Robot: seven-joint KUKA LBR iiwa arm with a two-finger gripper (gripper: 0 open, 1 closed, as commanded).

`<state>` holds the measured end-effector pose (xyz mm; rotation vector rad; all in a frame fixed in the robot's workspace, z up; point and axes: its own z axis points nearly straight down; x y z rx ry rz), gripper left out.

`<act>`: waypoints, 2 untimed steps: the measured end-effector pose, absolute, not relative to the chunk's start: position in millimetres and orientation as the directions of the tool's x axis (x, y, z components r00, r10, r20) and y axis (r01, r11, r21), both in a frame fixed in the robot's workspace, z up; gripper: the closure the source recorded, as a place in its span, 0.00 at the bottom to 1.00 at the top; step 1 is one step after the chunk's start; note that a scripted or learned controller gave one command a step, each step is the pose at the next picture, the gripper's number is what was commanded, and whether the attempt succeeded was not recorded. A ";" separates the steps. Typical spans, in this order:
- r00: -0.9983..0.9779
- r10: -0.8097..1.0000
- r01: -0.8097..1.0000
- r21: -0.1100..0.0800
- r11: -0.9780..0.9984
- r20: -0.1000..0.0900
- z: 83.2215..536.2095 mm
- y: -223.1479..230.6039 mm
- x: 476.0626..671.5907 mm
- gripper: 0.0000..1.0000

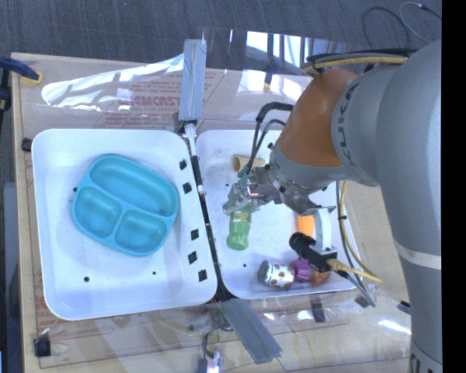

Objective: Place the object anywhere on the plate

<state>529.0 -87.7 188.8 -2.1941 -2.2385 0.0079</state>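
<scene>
Your gripper (239, 195) sits at the top of an upright-lying green bottle (238, 231) in the right bin (217, 150), its grasp impossible to judge; the blue divided plate (126, 203) lies well left.

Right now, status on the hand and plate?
Hand low in right white bin, over green plastic bottle. Blue three-compartment plate in left white bin. Central divider between them.

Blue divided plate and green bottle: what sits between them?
In the camera view, the bins' two adjoining white walls with black clips run between the blue three-compartment plate and the green plastic bottle; otherwise bare white bin floor.
</scene>
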 end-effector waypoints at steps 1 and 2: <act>0.132 0.991 0.991 -0.010 -0.132 -0.002 188.0 12.8 555.3 1.00; 0.133 0.991 0.991 -0.010 -0.133 -0.002 188.1 12.3 555.3 0.00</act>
